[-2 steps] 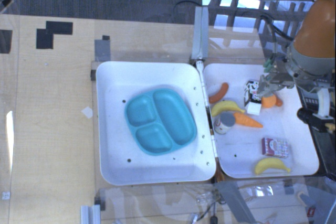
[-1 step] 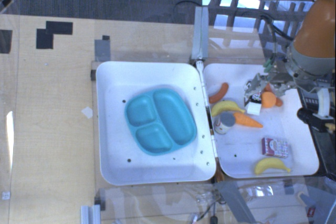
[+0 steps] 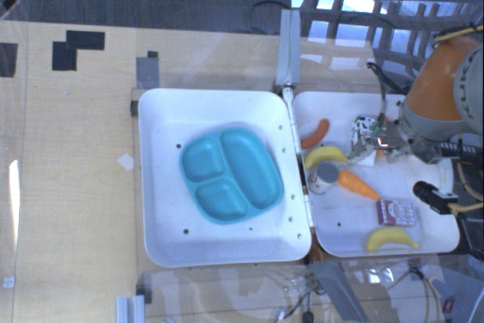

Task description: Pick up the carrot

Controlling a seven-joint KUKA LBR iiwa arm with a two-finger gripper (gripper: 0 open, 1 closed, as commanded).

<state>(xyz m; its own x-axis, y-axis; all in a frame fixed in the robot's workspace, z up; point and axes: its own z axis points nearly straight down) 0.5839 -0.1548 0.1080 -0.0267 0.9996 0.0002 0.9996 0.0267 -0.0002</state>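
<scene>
Gripper (image 3: 368,138) hovered above right bin (image 3: 423,106); jaw state could not be told. Carrot (image 3: 358,184) lay just below-left of jaws, ungrasped, likely pre-descent positioning.

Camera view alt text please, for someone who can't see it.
A grey and orange robot arm reaches from the right, its gripper hovering above the right bin, just up and right of the carrot lying there among two bananas, a sausage and a small can. The left bin holds a blue divided plate.

Two bins side by side on the surface (image 3: 68,185).
The left bin (image 3: 159,238) holds a divided plate (image 3: 231,174); the right bin (image 3: 435,242) holds a carrot (image 3: 358,184) between two bananas (image 3: 325,156).
</scene>
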